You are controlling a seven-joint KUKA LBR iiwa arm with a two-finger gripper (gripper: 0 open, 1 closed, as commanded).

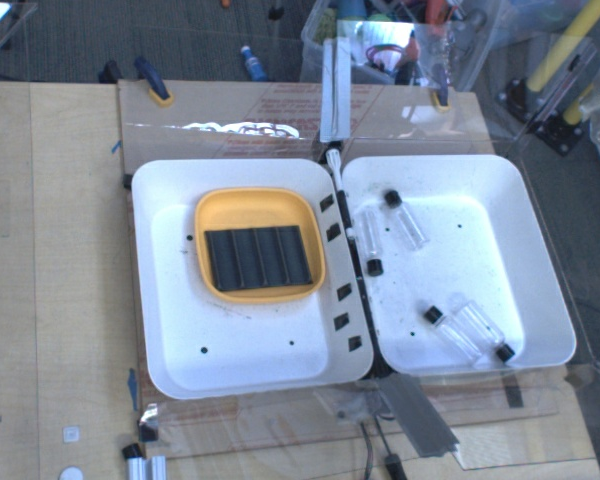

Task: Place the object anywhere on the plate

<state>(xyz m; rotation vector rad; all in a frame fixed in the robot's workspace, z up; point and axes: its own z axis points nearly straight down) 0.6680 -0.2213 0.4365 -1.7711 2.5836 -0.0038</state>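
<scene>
Lying flat on yellow plate in left bin: black ribbed block, long axis running left-right, ribs pointing near-far, sitting inside plate rim. Resting in right bin: clear black-capped vials, scattered, lying diagonally. Leaving bare white floor around plate and between vials.

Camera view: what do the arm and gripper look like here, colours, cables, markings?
Nothing of their look can be told from this frame. It takes in a yellow plate in the left white bin and clear black-capped vials in the right white bin.
</scene>
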